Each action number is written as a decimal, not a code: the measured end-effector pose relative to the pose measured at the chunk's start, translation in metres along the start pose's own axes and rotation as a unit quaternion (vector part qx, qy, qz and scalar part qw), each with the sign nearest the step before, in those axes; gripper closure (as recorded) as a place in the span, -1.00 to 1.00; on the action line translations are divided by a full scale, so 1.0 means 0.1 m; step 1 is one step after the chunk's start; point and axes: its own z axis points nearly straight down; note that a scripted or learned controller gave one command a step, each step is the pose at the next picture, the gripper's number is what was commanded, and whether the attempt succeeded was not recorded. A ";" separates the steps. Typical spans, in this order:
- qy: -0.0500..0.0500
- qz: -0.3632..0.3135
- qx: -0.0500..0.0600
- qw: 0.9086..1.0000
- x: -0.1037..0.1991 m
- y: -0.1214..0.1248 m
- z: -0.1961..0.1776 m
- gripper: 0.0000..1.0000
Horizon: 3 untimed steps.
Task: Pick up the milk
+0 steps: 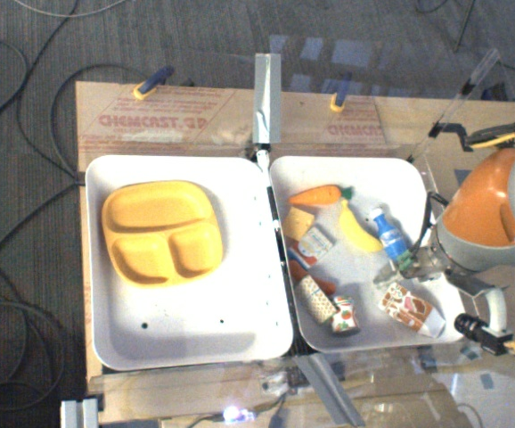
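- Looking down from the camera view, two white bins sit side by side on the bench: the left bin (115, 346) and the right bin (418, 172).
- Left bin: holds a yellow tray (162, 230) with compartments, lying towards the bin's far left corner.
- Right bin: holds a carrot (318, 196) near the far wall, a banana (359, 230) just beside it, and a blue bottle (389, 236) to the right of the banana.
- Two small cartons (329, 306) lie near the bin's front wall.
- Milk (410, 308): lies flat on its side in the front right corner of the right bin, well apart from the tray.
- Arm (482, 212): reaches in over the right bin's right wall.
- Gripper (411, 267): sits between the bottle and the milk, just above the milk in the picture. Its opening cannot be told, and nothing is visibly held.
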 end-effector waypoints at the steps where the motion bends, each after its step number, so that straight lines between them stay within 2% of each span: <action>1: 0.000 0.000 0.001 1.000 0.00 0.00 0.00 -1.00; 2: 0.002 -0.001 0.000 1.000 0.02 0.01 -0.08 1.00; 3: 0.002 -0.001 0.001 1.000 0.02 0.01 -0.08 -1.00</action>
